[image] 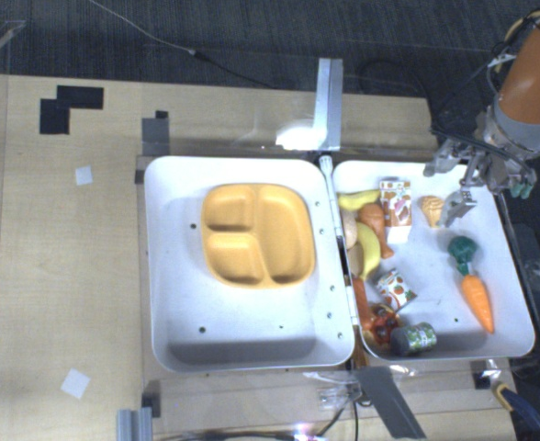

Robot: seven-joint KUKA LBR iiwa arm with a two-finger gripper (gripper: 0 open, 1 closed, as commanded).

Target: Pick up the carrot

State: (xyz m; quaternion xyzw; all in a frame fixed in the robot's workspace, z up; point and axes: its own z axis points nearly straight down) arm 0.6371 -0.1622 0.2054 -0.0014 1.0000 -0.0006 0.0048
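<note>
carrot [477,302] lies untouched in right bin [518,338] | gripper [461,194] hovers well apart | pincer state we cannot tell | whole pick left, we judge

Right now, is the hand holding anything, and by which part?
Nothing is held. The hand hangs over the right bin's far end; the carrot lies apart, nearer the camera.

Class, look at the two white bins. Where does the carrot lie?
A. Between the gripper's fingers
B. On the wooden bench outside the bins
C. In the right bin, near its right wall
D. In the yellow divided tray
C: the carrot lies on the floor of the right bin, near its right wall, green top pointing up the picture.
</note>
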